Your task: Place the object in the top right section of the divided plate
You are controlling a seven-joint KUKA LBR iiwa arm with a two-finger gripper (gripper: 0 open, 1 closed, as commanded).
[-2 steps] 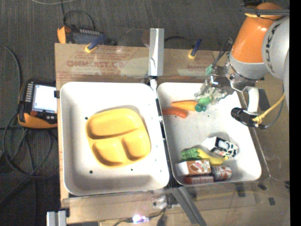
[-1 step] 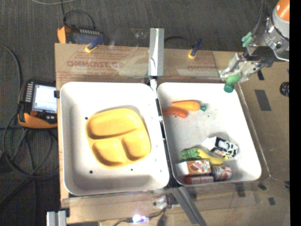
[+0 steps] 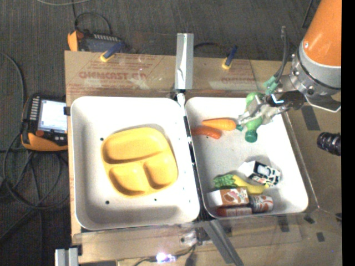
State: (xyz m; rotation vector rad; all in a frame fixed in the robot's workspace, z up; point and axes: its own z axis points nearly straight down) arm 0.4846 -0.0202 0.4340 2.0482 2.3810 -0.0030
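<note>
Here the yellow divided plate (image 3: pixel 141 160) lies in the left bin (image 3: pixel 83 148), tilted a little, with one long section along its upper edge and two smaller ones below it; all three sections are bare. The right bin (image 3: pixel 294 165) holds the loose items. A toy carrot (image 3: pixel 221 124) lies in its upper part, orange body pointing left and green leafy end toward the right, and a red-orange sausage-like piece (image 3: pixel 206 131) sits just below and to the left of it, touching or nearly touching.

The arm comes in from the upper right, its orange band (image 3: pixel 327 24) above the grey wrist, and the gripper (image 3: pixel 256 117) hangs over the upper right part of the right bin, right at the carrot's green end. Its pale green fingers (image 3: pixel 252 100) are tangled with cables and a green cylinder-like part in the view, so whether they are spread or closed, or have hold of the carrot, cannot be told.

Near the bin's lower edge sit a black-and-white patterned object (image 3: pixel 264 173), a toy corn cob (image 3: pixel 239 181) with green husk, a small red-and-white carton (image 3: pixel 228 196) and a red can (image 3: pixel 259 204) lying on its side, all close together. An orange handheld pendant (image 3: pixel 45 123) rests on the floor left of the bench.
</note>
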